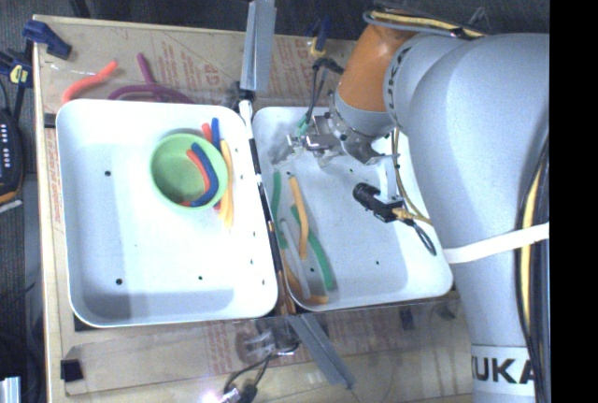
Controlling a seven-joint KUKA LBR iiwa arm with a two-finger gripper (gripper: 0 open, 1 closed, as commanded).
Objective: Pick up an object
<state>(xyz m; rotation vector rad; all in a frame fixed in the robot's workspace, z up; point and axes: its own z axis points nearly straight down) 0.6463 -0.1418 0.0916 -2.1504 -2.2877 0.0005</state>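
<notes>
Objects for pickup lie in both bins. The left bin [103,233] holds a green bowl [182,169] in its upper middle area, resting on the bin floor, with red, blue and orange-yellow strips draped over and along the bowl's right rim [213,169]; the exact number of strips cannot be made out. The right bin [392,270] holds a loose cluster of long thin pieces [304,237] near its left wall, green and orange in colour, lying flat and partly crossing one another, running roughly from the upper left of the bin down to its lower edge. The remaining floor of the right bin, toward its right and lower part, is bare white. The gripper [304,141] sits over the upper left corner of the right bin, just beside the divider between the two bins and above the top end of the cluster of thin pieces. Its metal parts are blurred against the white bin, and the state of the end effector cannot be determined; nothing is visibly held. The arm [467,139] enters from the right and covers the upper right part of the right bin, with the orange band [369,69] above the wrist. A black cable fitting [374,202] hangs beside the wrist over the bin. On the bench [187,60] behind the left bin lie an orange piece [89,81] and a purple piece [145,88].
</notes>
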